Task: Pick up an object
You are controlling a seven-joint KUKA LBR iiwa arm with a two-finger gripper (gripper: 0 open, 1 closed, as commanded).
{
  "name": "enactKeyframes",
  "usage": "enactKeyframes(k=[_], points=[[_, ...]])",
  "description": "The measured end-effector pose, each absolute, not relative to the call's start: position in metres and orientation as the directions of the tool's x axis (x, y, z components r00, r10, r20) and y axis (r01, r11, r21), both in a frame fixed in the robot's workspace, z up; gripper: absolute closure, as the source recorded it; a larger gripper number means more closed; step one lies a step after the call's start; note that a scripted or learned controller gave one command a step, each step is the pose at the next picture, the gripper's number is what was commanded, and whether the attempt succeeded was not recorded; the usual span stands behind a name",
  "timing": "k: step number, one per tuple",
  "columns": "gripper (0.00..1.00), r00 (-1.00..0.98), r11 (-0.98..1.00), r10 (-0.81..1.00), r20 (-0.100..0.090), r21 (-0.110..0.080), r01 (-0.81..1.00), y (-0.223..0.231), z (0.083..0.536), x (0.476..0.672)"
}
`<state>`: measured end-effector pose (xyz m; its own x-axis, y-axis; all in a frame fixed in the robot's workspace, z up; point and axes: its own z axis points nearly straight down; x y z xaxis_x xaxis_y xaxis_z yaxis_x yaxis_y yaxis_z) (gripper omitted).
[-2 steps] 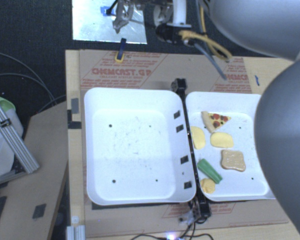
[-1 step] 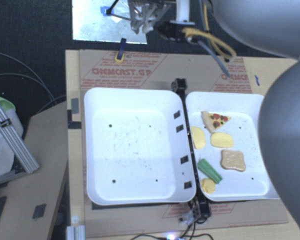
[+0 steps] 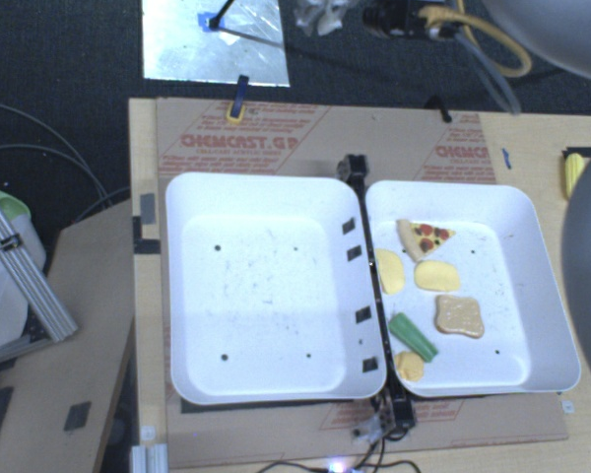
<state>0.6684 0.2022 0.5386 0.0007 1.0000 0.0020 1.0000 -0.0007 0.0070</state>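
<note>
The right white bin point(image 3: 532, 264) holds several toy foods. A pizza slice point(image 3: 426, 236) lies near its back left. Below it are a yellow piece point(image 3: 390, 272) by the left wall and a pale yellow oval point(image 3: 436, 277). A slice of toast point(image 3: 459, 315) sits mid-bin, with a green piece point(image 3: 413, 335) to its left and a small yellow piece point(image 3: 410, 366) at the front left corner. My gripper point(image 3: 327, 3) hangs high at the view's top edge, behind the bins and well away from every object.
The left white bin point(image 3: 192, 294) stands beside the right one, joined by a black clip strip point(image 3: 366, 284). Part of the grey arm point(image 3: 589, 254) looms blurred over the right bin's right side. Yellow cables point(image 3: 492, 42) run at the top.
</note>
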Motion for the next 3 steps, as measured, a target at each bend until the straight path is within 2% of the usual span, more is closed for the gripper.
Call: enactKeyframes(k=[1,2,3], points=[[1.0,-0.007,0.007,1.0,-0.001,-0.007,1.0,0.236,0.452,0.633],[1.0,0.004,-0.004,1.0,0.002,0.01,1.0,0.169,0.541,0.627],[1.0,-0.006,0.006,1.0,0.0,-0.002,1.0,0.222,0.464,0.618]])
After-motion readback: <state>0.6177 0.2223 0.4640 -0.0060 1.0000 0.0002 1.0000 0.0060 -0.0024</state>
